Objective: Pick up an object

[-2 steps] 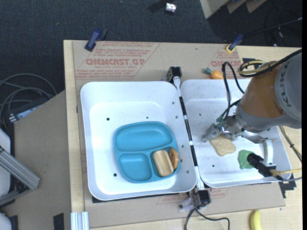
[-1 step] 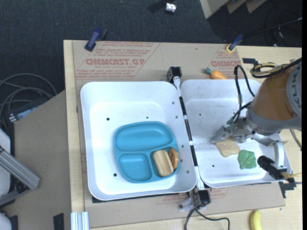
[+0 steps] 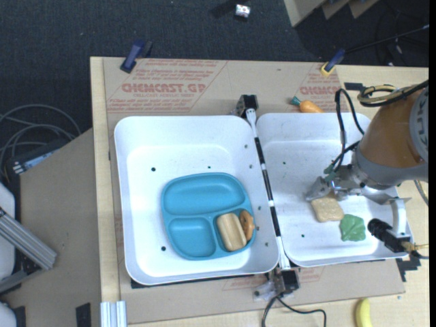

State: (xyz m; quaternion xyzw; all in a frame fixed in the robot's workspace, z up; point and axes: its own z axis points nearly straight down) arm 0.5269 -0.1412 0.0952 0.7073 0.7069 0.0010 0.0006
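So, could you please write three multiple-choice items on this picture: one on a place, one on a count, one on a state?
1. Where does the blue tray lie?
A. in the left bin
B. in the right bin
C. on the floor

2. How many compartments does the tray have?
A. one
B. three
C. five

3. How does the tool stand to the tan block?
A. it has lifted the block high above the bench
B. it is low in the right bin, just above the block, which lies on the bin floor
C. it is over the left bin, far from the block

Answers:
1 A: the tray lies on the floor of the left bin.
2 B: one long compartment at the top and two below.
3 B: the block lies flat in the right bin, beside a green piece.
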